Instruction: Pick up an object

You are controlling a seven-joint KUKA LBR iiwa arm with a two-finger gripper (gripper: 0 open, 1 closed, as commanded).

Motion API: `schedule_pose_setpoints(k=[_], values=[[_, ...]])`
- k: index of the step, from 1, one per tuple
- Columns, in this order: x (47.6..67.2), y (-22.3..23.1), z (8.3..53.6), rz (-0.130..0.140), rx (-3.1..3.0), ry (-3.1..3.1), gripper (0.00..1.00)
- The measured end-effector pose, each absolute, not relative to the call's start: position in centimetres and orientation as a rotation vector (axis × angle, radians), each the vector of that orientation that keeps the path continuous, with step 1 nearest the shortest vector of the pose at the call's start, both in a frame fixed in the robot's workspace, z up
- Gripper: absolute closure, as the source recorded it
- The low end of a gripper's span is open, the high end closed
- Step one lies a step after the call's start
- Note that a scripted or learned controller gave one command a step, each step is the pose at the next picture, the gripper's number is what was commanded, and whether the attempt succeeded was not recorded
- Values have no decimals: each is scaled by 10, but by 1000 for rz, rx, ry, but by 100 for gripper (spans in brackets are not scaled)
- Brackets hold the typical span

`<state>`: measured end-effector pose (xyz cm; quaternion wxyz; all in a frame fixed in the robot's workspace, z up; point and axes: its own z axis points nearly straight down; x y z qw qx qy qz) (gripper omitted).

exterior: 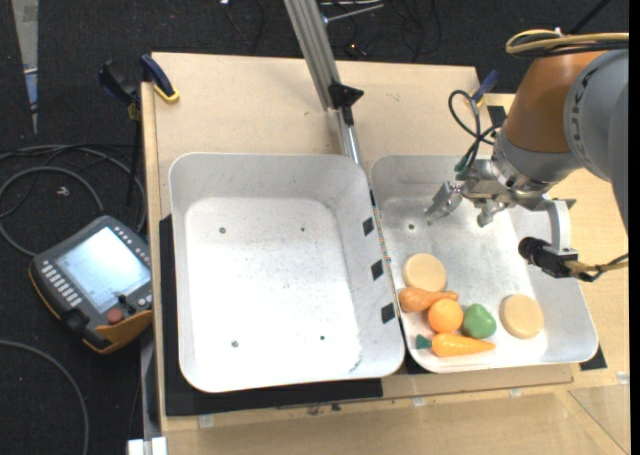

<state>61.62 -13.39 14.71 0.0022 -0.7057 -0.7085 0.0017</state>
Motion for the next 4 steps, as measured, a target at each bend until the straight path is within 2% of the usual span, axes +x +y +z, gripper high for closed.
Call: schedule_pose_setpoints(k=[1,2,4], values=[[615,-133,93,5,-2219,-2218,0],[617,-134,107,-2,-2223,-2222,100],[623,-126,208,-5,-2221,-2229,100]])
